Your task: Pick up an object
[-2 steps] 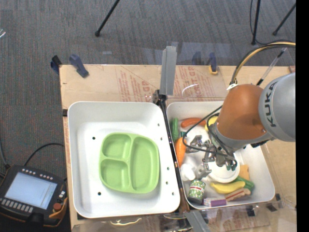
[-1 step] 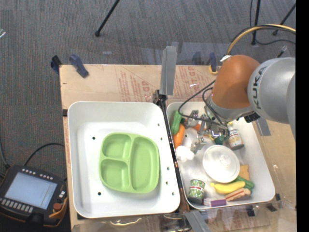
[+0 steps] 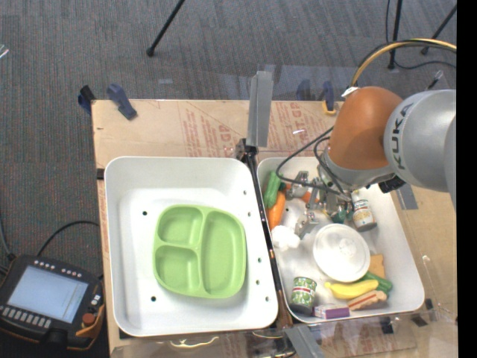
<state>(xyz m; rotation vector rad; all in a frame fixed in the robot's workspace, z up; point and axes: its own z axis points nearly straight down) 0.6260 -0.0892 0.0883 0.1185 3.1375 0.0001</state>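
My gripper [image 3: 319, 198] hangs low over the upper middle of the right bin [image 3: 408, 253], under the orange wrist band. Metal parts and cables hide its tip. Just left of it lie a green vegetable [image 3: 272, 189] and an orange carrot [image 3: 276, 212]. A small tin with a label [image 3: 364, 215] stands right of it. A white bowl [image 3: 341, 250] sits below it, and a white lump [image 3: 284, 237] lies to its lower left. At the bin's front are a green-and-white can [image 3: 303, 291], a banana [image 3: 351, 288], a hot dog [image 3: 367, 300] and a purple box [image 3: 332, 312].
The left bin [image 3: 127, 200] holds a green divided plate [image 3: 200, 251]. A grey upright post [image 3: 259, 114] stands behind the seam between the bins. A teach pendant [image 3: 48, 298] lies on the floor at the lower left. The arm's grey body [image 3: 425, 136] covers the right bin's back corner.
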